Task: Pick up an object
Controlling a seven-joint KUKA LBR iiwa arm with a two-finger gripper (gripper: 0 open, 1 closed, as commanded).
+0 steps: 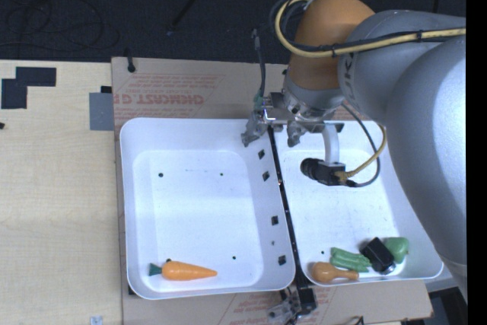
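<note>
Plainly, the gripper hangs spread and empty over the top of the divider between the two bins. A straight descent would likely strike that divider. Right of the divider, at its near end, lie a toy pear, green bean pod and black block, crowded together; left sits a toy carrot.

the left bin lies open but for a carrot at its near edge, while toys crowd the right bin's near corner.
</note>
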